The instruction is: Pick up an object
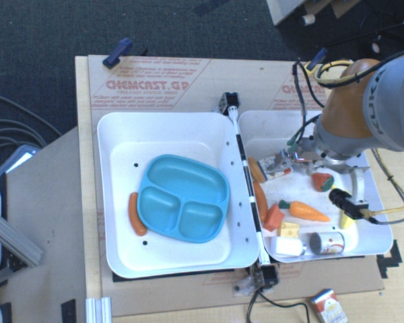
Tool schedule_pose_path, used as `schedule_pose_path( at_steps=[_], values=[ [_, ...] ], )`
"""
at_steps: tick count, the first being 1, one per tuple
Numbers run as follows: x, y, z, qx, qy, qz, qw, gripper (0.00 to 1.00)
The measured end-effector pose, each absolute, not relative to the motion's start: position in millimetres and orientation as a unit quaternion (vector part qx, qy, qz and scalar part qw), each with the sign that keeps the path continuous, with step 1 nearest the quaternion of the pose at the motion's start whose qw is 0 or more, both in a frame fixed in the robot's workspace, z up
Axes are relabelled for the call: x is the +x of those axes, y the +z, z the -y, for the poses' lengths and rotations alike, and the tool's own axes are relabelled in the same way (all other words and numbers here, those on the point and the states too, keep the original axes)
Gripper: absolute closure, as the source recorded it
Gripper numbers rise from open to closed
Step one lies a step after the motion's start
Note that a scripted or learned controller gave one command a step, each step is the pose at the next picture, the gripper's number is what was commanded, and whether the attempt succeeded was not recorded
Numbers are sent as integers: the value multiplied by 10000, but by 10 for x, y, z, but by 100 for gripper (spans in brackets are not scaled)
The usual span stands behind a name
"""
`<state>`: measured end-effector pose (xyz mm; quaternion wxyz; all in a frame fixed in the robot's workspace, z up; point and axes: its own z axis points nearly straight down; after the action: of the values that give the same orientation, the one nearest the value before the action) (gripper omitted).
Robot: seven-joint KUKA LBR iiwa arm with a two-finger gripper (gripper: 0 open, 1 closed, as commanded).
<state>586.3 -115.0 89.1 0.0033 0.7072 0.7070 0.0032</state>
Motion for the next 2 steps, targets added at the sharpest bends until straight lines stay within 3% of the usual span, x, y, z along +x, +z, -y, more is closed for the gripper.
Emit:
schedule_pose_path(
  at_steps=[1, 2],
  values=[
    [5871, 991, 1139, 7073, 44, -7069, 35, 100],
    [5869, 989, 1139, 7073, 42, -7069, 33, 0]
  ],
)
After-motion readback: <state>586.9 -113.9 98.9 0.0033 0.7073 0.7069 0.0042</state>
